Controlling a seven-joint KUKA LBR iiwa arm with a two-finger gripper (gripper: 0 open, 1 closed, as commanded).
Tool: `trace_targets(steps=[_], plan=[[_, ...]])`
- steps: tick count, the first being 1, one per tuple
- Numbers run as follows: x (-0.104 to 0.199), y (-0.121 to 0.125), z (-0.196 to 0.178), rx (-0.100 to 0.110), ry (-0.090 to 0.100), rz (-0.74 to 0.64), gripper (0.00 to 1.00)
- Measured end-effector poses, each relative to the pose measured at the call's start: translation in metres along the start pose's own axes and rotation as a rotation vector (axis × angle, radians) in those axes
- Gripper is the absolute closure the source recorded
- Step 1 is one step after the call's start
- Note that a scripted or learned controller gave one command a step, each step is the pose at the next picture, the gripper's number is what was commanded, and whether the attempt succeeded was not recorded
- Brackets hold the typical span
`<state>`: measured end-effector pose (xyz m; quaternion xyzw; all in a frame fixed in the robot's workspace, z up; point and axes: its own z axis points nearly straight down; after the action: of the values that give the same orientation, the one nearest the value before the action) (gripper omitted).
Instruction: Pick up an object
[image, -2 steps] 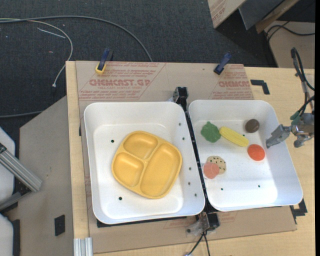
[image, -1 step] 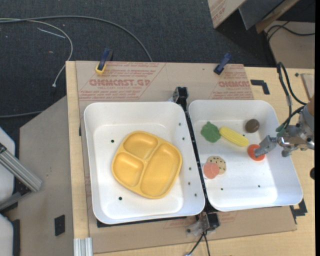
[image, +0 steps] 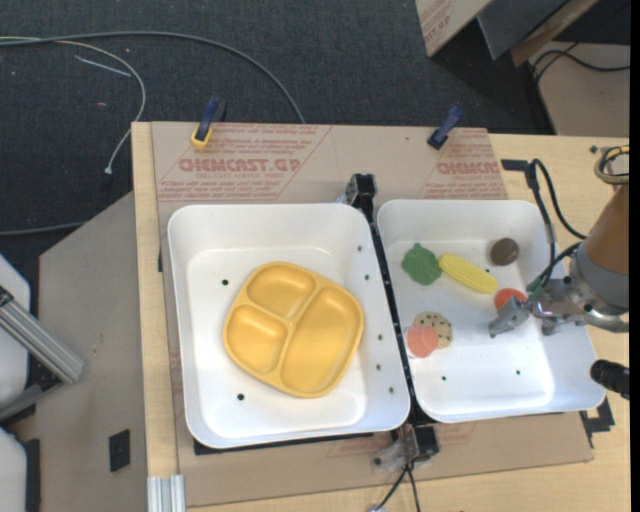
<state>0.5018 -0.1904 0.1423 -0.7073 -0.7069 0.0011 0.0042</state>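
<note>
Overhead, the arm's gripper hangs low in the right bin, right beside a small orange-red toy.

Whether the two fingers stand wide or narrow cannot be told, as they blur together at the grey tip, and nothing is seen between them. Taking the right bin as a clock face, the orange-red toy lies at about 3 o'clock, touching or nearly touching the gripper tip; a yellow toy corn cob lies near the centre toward 12, a green leafy toy at 10, a brown round toy at 1, and a pink-and-tan speckled toy at 8. The left bin holds a yellow divided plate at its centre, with three compartments. Blue clamps grip the board's far edge at 12 o'clock.
</note>
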Motion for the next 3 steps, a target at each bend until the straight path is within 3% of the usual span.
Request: trace_targets(steps=[1, 2, 3], plan=[[0.0, 0.0, 0.052, -0.003, -0.001, 0.0, 0.0], [0.0, 0.001, 0.039, -0.007, -0.003, 0.0, 1.0], [-0.004, 0.003, -0.024, -0.012, -0.006, -0.001, 1.0]])
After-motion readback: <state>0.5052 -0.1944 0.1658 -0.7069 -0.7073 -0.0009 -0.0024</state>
